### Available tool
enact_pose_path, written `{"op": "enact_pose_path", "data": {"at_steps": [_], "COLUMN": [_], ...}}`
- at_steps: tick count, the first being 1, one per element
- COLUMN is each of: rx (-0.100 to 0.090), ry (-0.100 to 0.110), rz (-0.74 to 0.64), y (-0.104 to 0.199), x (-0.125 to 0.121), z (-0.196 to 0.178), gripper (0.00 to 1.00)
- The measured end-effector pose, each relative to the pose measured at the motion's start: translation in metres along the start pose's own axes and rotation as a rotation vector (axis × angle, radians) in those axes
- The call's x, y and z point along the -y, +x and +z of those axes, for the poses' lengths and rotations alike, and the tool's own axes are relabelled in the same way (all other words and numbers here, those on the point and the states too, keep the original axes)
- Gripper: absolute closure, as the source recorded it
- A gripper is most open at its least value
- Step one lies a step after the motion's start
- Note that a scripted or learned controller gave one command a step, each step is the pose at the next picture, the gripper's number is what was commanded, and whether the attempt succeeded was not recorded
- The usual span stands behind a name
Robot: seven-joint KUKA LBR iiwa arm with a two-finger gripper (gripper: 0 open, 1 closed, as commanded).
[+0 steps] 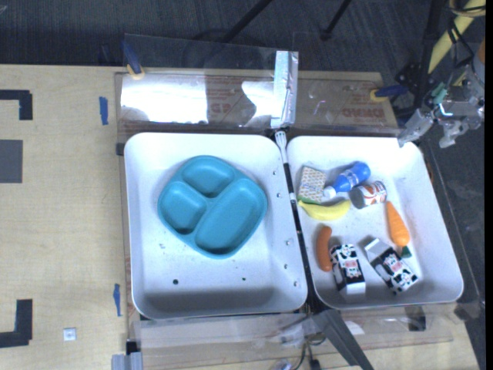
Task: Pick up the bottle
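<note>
Light falls evenly from above, bright on the two white bins [139,206], whose walls almost wash out. Behind the left bin a clear panel [204,91] throws strong white glare. Beyond that panel the floor [192,6] lies dim. Shadows under the blue tray [212,205] are soft and short. The whole frame is slightly soft and grainy.

we count two white bins [146,206] on the bench. in the left bin, one blue divided plate [212,204]. in the right bin, one blue bottle [347,179], one banana [323,209], two carrots [397,224], two black-and-white cartons [348,266], one small can [368,195] and one patterned packet [311,180].
</note>
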State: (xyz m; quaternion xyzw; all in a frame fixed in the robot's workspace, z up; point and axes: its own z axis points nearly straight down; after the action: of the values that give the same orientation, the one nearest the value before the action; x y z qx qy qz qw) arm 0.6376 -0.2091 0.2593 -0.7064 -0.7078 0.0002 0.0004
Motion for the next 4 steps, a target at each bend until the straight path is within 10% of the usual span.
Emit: {"op": "enact_pose_path", "data": {"at_steps": [1,2,3,4], "rx": [-0.001,-0.001,-0.001,0.003], "ry": [0.000,0.000,-0.001,-0.006], "rz": [-0.293,-0.285,-0.699,-0.697], "y": [-0.014,-0.014,-0.014,-0.014], "x": [0.082,0.097,0.158,0.156], "z": [0.022,0.035,0.087,0.076], "gripper": [0.00,0.00,0.00,1.00]}}
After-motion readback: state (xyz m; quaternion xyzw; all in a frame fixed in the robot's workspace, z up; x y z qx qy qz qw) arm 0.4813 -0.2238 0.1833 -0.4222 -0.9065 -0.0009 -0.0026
